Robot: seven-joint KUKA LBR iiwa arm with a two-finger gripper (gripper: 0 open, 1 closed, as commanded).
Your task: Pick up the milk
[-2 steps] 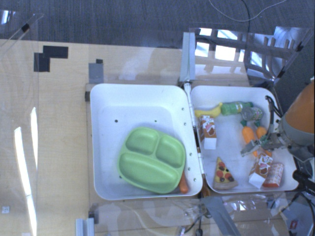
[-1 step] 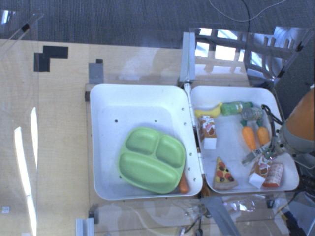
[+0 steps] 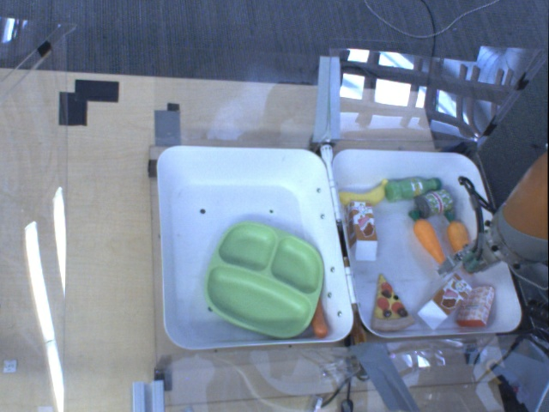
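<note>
Two small brown-and-white cartons that could be the milk lie in the right bin (image 3: 506,320). One carton (image 3: 364,229) rests near the bin's left wall, below a banana. The other carton (image 3: 447,299) lies near the front right, tilted, between a pizza slice and a red packet. My gripper (image 3: 466,263) reaches in from the right and hangs just above and behind this second carton, close to a small carrot. Nothing is visibly held in it. The arm's orange band (image 3: 527,206) is at the right edge.
The right bin also holds a banana (image 3: 364,195), a green bottle (image 3: 412,187), a can (image 3: 436,202), two carrots (image 3: 427,239), a pizza slice (image 3: 390,302) and a red packet (image 3: 476,307). The left bin (image 3: 189,230) holds a green divided plate (image 3: 264,278).
</note>
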